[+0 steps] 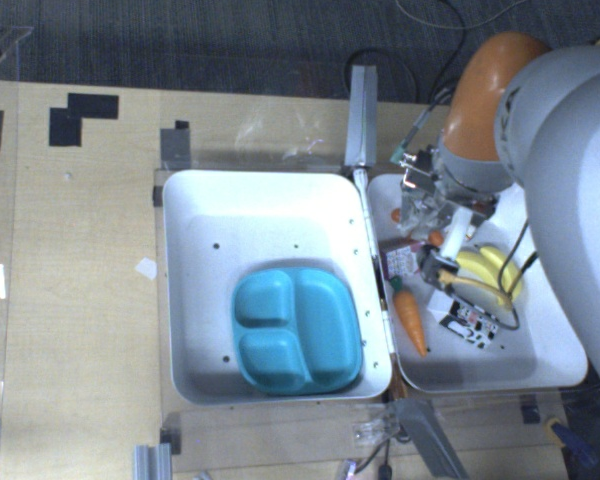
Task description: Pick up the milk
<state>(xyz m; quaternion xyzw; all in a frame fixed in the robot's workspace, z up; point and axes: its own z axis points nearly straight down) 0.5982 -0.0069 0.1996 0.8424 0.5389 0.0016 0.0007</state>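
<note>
Grey arm's pincer [427, 230] sits low in right bin [550, 363] over small carton, probably the milk [400, 261]; grip state unreadable, nothing visibly lifted.

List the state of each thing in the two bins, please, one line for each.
Blue tray: flat in the left bin, right way up.
Carrot: lying in the right bin, beside the divider.
Bananas: lying in the right bin.
Pincer: low over the right bin's items.

fixed camera above bench [70, 298], slanted down (both bins [195, 268] framed)
</note>
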